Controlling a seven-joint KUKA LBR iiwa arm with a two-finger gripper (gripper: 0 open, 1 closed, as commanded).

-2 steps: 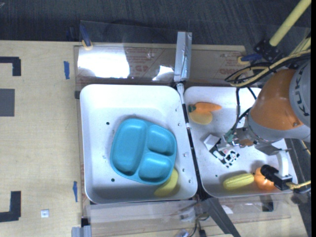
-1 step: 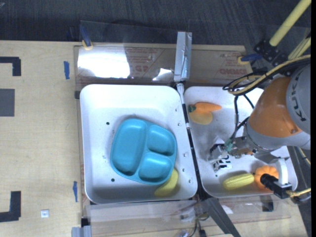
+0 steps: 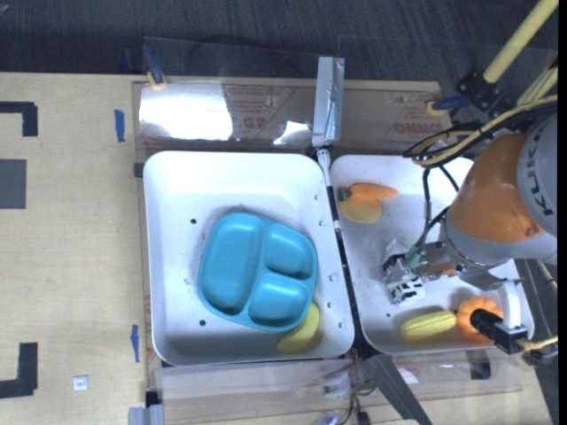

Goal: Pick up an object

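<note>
— Where is the gripper point(image 3: 406, 277) to be found?

— It is seen low over the right bin point(image 3: 372, 237), about midway across its floor, at the end of the arm point(image 3: 496, 206) that reaches in from the right. Nothing is seen between its tips; whether it is set wide or narrow cannot be told, as the wrist hides much of it.

— Which thing is best placed to be picked up?

— The yellow corn-like piece point(image 3: 428, 325) is judged the likeliest. It lies just nearward and slightly right of the gripper, close to the near wall of the bin, apart from the gripper.

— How is its long axis laid?

— Roughly left to right, along the near wall. A closing line running near to far would therefore be called for, so that the piece is taken across its narrow width.

— What else is close by?

— An orange fruit point(image 3: 475, 312) is touching or nearly touching the right end of the yellow piece. A carrot point(image 3: 365, 197) lies well apart at the far left corner of the same bin.

— And the left bin point(image 3: 168, 237)?

— A blue divided plate point(image 3: 255, 270) is held there, with a yellow fruit point(image 3: 303, 328) tucked under its near right edge.
</note>
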